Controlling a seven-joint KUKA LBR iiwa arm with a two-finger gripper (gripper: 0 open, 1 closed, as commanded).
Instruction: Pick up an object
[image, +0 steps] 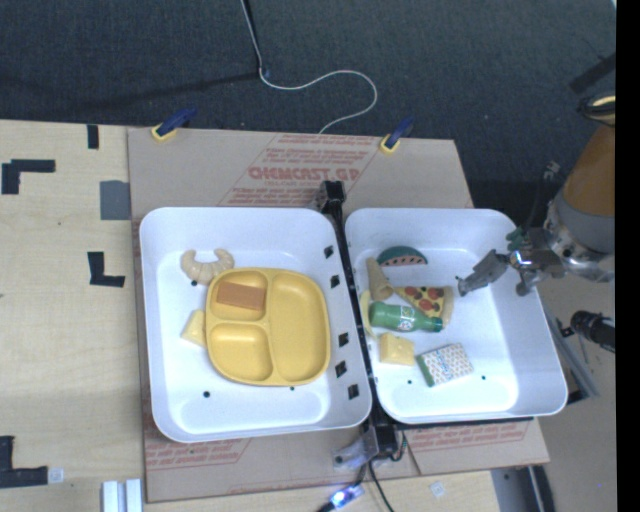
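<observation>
My gripper (502, 277) hovers over the right side of the right bin (520, 385), its two fingers spread open with nothing between them. To its left in that bin lie a pizza slice (426, 298), a green bottle (403, 318) on its side, a watermelon slice (403, 258), a yellow cheese piece (396, 349), a beige piece (378, 279) and a green-edged speckled block (445, 363). The nearest finger (480, 276) is a short way right of the pizza slice and touches none of these.
The left bin (160, 240) holds a yellow divided plate (290, 345) with a brown toast piece (240, 294) on it, a croissant (205, 263) and a yellow wedge (193, 326). A black divider (345, 300) joins the bins. A white cable (320, 85) loops behind.
</observation>
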